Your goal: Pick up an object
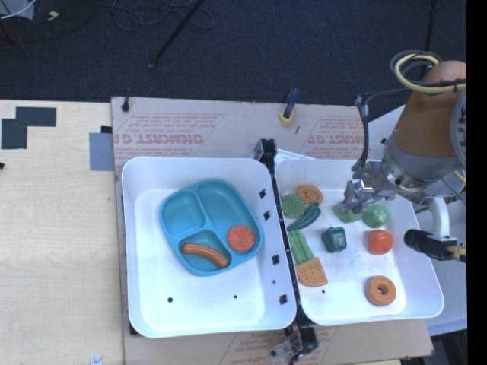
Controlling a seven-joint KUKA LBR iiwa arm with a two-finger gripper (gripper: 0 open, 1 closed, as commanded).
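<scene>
My gripper (355, 198) hangs low over the right bin (426, 299), near its back right part. A light green round piece (376, 216) lies just to the right of and below the gripper tip, and a smaller green bit (348, 214) shows right under it. I cannot tell whether the gripper touches either one. Nearby lie a red tomato (380, 242), a dark green pepper (333, 239) and a brown donut (380, 290).
Along the right bin's left side lie an orange round piece (309, 195), a dark green cucumber (306, 217), a green strip (300, 245) and a waffle (311, 272). The left bin (144, 295) holds a blue divided tray (176, 211) with a sausage (205, 254) and a red slice (241, 238).
</scene>
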